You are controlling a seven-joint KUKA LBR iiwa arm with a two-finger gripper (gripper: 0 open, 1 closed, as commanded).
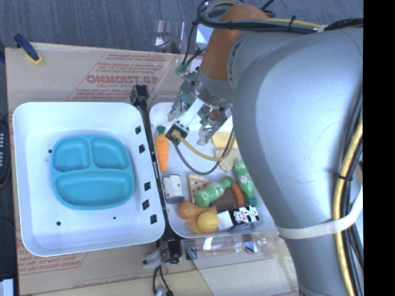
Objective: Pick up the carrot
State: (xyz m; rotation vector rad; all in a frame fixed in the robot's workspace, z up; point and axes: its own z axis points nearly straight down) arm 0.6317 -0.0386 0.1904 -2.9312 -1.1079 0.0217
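Two white bins on brown cardboard sheeting, grey ribbed floor beyond.

The cardboard [117, 73] reads "CHEMCAST" in red. The carrot [162, 152] lies along the left wall of the right bin [162, 111], beside the divider. The gripper [191, 123] hangs just right of it, fingers apart, clamping nothing. A blue plate [92, 171] sits in the left bin [31, 165].

Grey carpet [92, 8] runs across the top, ten to two o'clock. Under the bins lies brown cardboard [117, 73] with red print — a blue-and-yellow clamp [28, 49] grips its corner at ten o'clock.
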